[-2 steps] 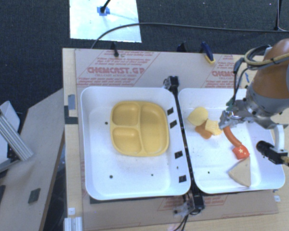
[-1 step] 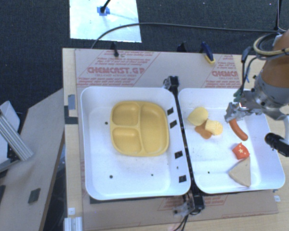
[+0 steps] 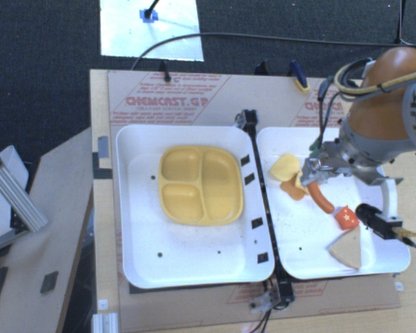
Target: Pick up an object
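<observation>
Rightward of the yellow divided plate (image 3: 200,184) in the left bin (image 3: 135,207), the gripper (image 3: 312,174), its opening indiscernible, hovers over the right bin (image 3: 298,259) crowded with a yellow piece (image 3: 285,166), an orange sausage (image 3: 322,199) and a tan wedge (image 3: 346,250).

Several small objects lie loose in the right bin (image 3: 291,259). A pale yellow rounded piece (image 3: 286,166) lies flat near the bin's upper left part. Just below it, touching its lower edge, sits a small orange chunk (image 3: 292,189). An orange-red sausage-shaped piece (image 3: 322,199) lies slantwise just right of that chunk, running down toward the right. Near its lower end sits a small bright orange-red block (image 3: 345,218) with a pale mark on top. Below the block, close to the bin's lower right corner, a tan wedge (image 3: 346,250) lies flat, its point up toward the block
</observation>
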Action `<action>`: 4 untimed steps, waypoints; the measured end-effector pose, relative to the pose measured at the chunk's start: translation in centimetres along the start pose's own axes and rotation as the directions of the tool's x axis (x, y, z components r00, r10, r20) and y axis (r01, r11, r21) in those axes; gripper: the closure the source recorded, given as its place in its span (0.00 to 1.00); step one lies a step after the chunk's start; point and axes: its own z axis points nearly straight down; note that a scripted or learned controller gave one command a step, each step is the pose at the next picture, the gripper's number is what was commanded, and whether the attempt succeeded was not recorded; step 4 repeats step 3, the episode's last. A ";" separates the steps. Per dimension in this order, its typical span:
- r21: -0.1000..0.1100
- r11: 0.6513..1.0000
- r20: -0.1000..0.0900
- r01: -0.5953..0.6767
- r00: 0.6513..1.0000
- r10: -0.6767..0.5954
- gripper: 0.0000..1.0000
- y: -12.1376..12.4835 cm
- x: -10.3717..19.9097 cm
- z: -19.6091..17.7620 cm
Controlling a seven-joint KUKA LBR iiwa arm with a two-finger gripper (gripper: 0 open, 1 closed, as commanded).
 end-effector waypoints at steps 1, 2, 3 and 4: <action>-0.002 1.000 0.000 0.002 1.000 -0.002 1.00 -0.8 5.3 -0.9; 0.000 1.000 -0.001 0.001 1.000 -0.001 1.00 -1.6 10.6 0.4; 0.000 1.000 -0.001 0.002 1.000 -0.002 1.00 -1.8 15.1 1.0; 0.000 1.000 -0.001 0.002 1.000 -0.002 1.00 -1.8 15.1 1.0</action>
